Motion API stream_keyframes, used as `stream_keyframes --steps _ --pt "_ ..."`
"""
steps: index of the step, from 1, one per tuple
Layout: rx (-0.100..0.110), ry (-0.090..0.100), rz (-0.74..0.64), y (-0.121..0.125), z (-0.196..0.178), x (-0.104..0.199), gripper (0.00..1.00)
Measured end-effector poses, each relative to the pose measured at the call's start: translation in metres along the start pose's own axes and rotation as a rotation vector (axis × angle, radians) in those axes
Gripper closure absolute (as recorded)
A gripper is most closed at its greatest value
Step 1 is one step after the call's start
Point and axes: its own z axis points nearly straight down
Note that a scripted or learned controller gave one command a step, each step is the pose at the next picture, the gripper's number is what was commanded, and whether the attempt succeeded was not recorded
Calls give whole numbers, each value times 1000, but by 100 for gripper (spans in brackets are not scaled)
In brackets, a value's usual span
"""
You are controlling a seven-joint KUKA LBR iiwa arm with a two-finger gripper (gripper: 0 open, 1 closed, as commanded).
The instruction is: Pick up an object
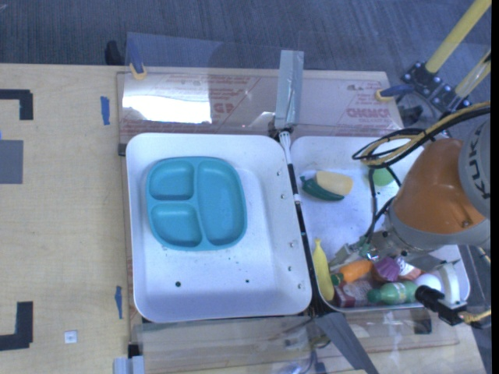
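I saw the gripper low in the right bin, over a heap of toy food at its near edge. I could not tell its grip. A blue tray sat in the left bin.

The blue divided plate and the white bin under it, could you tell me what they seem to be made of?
Blue divided plate: likely moulded plastic, matte, going by its uniform colour and soft rounded ridges. White bin: probably plastic too, smooth with a slight sheen, rounded corners and a few dark specks.
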Motion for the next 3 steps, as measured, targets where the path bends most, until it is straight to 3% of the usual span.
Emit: stream_keyframes --steps 1,2,3 --pt "1 -1 185 1 -103 -15 0" --pt "2 1 34 12 -1 -10 0" --pt "-3 -1 36 14 -12 -10 100"
